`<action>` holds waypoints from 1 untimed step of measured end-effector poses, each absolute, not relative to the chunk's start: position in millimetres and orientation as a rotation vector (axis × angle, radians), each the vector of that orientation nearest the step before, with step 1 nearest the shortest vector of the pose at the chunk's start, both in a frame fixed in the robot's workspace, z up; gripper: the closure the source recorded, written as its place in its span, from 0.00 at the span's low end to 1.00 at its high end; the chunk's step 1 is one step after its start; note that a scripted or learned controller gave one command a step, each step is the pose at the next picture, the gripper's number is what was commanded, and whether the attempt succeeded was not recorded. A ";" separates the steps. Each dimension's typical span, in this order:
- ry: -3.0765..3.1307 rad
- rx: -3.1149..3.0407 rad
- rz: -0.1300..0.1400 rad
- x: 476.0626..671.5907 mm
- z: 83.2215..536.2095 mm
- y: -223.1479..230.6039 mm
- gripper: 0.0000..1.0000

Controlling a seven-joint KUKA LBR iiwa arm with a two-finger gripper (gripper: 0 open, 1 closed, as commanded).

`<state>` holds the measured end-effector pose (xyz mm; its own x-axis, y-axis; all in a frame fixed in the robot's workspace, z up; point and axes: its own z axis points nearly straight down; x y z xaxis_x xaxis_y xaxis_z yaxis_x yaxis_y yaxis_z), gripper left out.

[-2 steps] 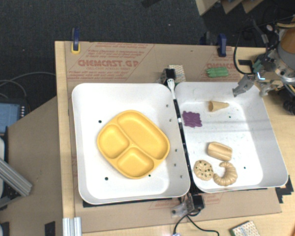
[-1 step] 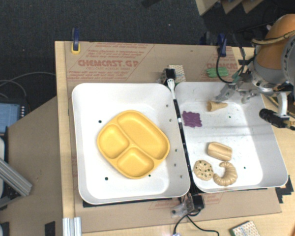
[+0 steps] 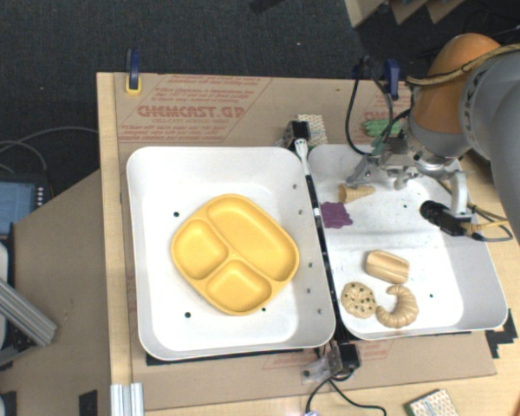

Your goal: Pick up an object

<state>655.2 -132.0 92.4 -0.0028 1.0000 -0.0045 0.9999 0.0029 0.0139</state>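
One fixed camera, mounted above the bench (image 3: 199, 102), looking down at a slant. Far side of the bench sits toward the top of frame, near edge at the bottom. Both white bins fit in full: left bin (image 3: 147, 232) near centre, right bin (image 3: 468, 293) toward the right. Moderate distance; dark floor (image 3: 113, 16) shows beyond the bench. The arm (image 3: 477, 85) enters from upper right, close to the lens and probably somewhat out of focus there.

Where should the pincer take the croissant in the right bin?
Grip the croissant across its thick middle, coming straight down. It lies flat and curved, with the cookie close on its left and the bread roll just above, so close across the arc's width.
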 end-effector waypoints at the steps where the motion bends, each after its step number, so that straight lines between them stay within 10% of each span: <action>1: 2.224 2.213 0.006 668.2 85.8 -88.8 0.00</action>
